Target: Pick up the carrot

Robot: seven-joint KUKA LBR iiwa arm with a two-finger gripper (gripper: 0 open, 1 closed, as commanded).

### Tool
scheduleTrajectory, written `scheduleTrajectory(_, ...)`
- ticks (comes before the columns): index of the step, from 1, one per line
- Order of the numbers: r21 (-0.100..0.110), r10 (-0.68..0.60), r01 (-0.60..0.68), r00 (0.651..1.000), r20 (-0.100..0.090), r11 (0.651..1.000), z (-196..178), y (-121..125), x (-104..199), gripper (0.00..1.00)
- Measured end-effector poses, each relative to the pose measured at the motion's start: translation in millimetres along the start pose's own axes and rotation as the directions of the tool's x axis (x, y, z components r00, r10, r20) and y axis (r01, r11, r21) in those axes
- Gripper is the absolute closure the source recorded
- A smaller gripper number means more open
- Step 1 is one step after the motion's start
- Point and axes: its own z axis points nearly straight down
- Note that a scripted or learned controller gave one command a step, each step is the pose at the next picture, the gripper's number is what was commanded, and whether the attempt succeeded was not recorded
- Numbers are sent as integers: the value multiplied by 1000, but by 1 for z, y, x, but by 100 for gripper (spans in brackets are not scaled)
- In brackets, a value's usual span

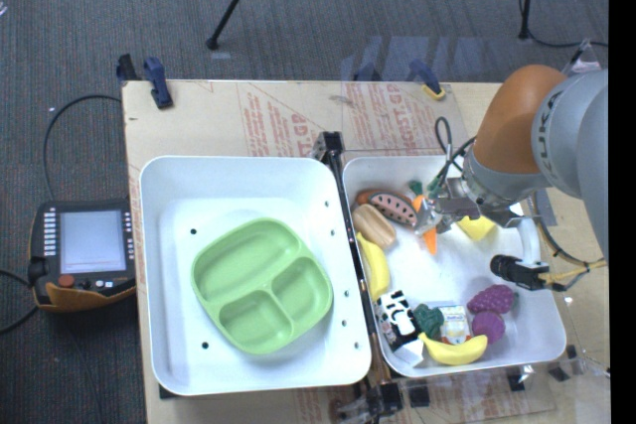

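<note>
Seen from above, my pincer hangs over the right bin, toward its twelve o'clock rim, clenched on the small orange carrot, which points toward six o'clock. A hot dog lies at nine o'clock of it; a green divided plate sits in the left bin.

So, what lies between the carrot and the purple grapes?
Nothing lies there. In the camera view, only bare white floor of the bin separates the carrot from the purple grapes.
</note>
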Motion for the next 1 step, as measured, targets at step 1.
scheduleTrajectory(1, -3, 193, -193, 981, 1, 981, -48, 15, 41, 100)
